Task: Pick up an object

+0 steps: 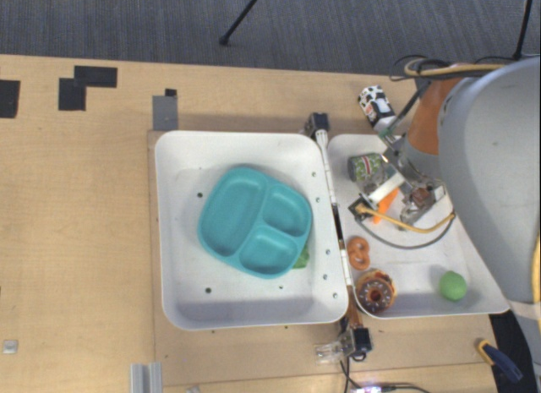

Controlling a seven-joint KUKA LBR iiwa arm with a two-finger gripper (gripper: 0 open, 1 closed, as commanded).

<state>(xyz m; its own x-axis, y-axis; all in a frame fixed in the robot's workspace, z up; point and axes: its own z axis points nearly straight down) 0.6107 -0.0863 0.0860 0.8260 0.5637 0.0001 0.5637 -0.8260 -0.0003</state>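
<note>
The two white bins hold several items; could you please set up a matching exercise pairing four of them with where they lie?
Things:
1. teal divided plate
2. green ball
3. chocolate donut
4. small can

Places:
A. right bin, far end near the arm's wrist
B. left bin, middle
C. right bin, near corner beside the divider
D. right bin, near end by the outer wall

Pairs: 1-B, 2-D, 3-C, 4-A
</note>
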